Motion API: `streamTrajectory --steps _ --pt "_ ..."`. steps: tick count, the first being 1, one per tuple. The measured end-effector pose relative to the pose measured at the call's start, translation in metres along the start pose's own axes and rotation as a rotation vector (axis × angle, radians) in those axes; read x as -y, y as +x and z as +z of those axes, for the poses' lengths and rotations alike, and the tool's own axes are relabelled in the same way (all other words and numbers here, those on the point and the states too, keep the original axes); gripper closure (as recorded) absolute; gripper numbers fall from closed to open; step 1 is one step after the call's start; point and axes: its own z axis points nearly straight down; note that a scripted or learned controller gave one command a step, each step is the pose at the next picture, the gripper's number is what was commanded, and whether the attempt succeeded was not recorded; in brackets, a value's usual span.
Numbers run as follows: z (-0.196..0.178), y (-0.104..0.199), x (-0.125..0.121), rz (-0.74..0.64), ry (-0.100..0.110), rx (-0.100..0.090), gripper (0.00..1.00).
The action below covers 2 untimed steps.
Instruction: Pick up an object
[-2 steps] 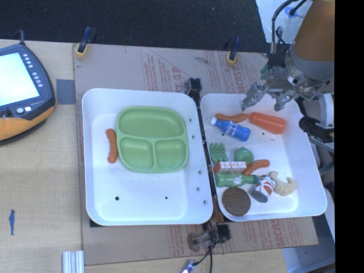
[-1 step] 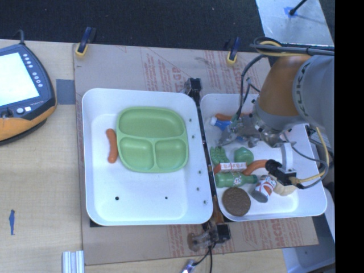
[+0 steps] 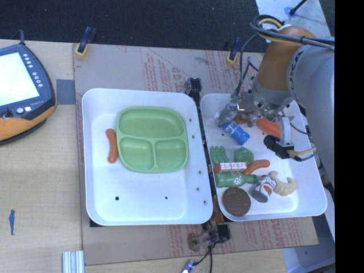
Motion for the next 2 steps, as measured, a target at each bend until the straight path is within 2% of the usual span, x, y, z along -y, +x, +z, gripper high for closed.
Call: streamTrajectory --steps 1,2 --pt "-0.010 0.000 0.001 -0.002 0.005 -0.001 1.00" --pt "-0.098 0.060 0.064 -0.002 0.001 0.000 1.00"
